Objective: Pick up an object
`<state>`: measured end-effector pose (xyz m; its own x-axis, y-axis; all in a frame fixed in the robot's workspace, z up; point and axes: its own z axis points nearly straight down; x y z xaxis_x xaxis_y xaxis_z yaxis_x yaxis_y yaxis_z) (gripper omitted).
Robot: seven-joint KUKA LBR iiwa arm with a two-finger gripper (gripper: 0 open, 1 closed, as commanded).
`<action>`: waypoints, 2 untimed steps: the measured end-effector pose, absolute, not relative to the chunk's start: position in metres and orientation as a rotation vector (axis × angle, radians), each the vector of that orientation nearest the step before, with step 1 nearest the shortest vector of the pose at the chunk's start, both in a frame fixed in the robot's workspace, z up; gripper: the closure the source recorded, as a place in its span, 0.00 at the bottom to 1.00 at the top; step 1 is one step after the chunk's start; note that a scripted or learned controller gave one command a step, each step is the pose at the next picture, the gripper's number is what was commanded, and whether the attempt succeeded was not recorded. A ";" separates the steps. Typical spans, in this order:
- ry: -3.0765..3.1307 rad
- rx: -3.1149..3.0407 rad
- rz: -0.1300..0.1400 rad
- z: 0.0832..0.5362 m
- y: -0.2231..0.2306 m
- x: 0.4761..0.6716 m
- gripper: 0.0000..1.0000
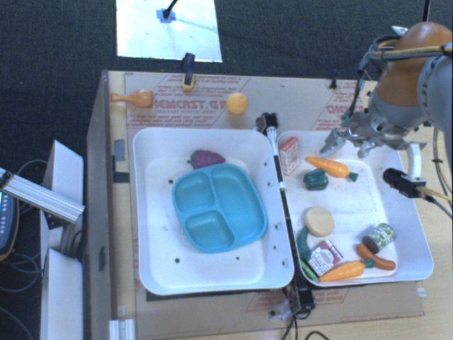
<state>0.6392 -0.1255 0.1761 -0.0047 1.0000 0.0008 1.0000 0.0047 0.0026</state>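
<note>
My gripper (349,146) hovers over the far edge of the right bin (410,261), its fingers spread open with nothing between them. Just below it lies an orange carrot (328,166), with a green pepper (316,180) beside that. A red and white carton (289,154) stands at the bin's far left corner. Nearer the front are a pale round bun (319,221), a green cucumber (302,242), a red and white packet (324,257), a second carrot (342,270), a small can (380,236) and a sausage (375,259).
The left bin (152,190) holds a blue divided plate (220,207) and purple grapes (207,159). Behind the bins, on the board, lie an orange ball (237,103) and an orange drumstick-shaped toy (134,98). A black divider rail (279,183) runs between the bins.
</note>
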 end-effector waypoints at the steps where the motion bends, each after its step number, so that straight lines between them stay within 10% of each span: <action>1: 2.227 2.217 0.000 0.092 -0.122 0.654 0.00; 2: 2.226 2.210 0.003 0.104 -0.123 0.655 1.00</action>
